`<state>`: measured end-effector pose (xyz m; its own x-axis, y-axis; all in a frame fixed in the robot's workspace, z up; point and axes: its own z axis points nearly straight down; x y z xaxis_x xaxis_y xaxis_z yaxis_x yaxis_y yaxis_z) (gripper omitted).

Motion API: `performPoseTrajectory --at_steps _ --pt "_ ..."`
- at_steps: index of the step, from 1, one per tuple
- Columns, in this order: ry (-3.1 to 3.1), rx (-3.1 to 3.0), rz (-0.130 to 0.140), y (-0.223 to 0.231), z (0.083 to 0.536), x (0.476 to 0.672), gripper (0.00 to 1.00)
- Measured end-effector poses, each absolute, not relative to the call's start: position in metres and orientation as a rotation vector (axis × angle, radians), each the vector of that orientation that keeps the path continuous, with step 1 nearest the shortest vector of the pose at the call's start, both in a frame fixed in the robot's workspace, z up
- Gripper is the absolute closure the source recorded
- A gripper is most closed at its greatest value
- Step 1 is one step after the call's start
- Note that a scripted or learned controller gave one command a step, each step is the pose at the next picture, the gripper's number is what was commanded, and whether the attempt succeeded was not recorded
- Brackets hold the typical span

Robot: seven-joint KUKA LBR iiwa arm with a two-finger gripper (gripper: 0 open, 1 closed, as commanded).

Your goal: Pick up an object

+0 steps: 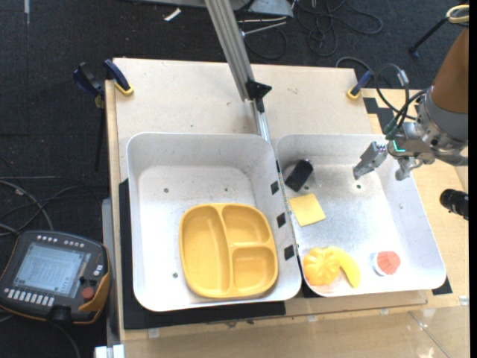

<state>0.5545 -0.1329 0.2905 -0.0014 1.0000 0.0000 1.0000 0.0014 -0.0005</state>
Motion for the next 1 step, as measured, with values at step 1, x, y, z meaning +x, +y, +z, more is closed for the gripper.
performPoseTrajectory --at_steps 1 --pt "-2.219 -2.218 0.005 -0.1224 0.2360 0.5527 0.00"
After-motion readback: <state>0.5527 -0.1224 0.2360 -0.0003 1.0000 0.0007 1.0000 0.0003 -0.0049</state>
